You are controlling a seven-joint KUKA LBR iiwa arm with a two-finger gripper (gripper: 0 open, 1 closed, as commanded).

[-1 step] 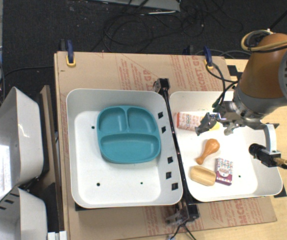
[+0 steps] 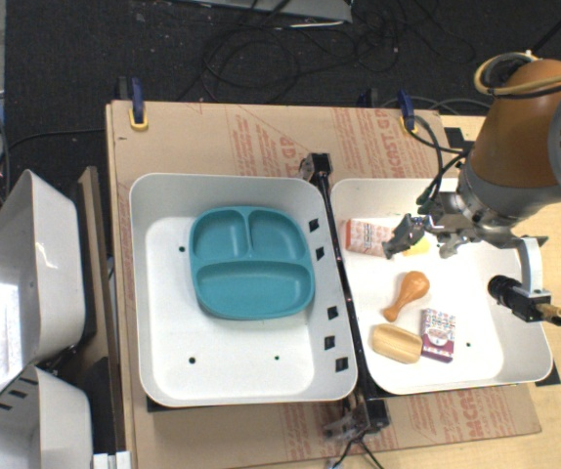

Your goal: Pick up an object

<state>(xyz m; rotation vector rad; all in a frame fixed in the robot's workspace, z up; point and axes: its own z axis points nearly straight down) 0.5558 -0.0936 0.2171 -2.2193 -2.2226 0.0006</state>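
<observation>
Gripper hanging over a crowded corner of the right bin, nothing in its grasp.

From where I stand, the risk is a muddled grab: the gripper [image 2: 423, 236] hovers right above a small yellow object [image 2: 415, 248] that lies touching the pink-and-white tube [image 2: 368, 235], so a descent here could pinch both, or nudge one aside and close on air. Its two dark fingers are spread apart with nothing between them. The arm [image 2: 520, 145] comes in from the right, orange wrist bent over the right bin [image 2: 515, 364], tool pointing down and leftward. Nearer the front lie an orange pear-shaped toy [image 2: 407, 294], a tan block [image 2: 397, 343] and a small printed box [image 2: 438, 334], the last two touching. The left bin [image 2: 163, 360] carries a teal divided plate [image 2: 252, 263].
</observation>
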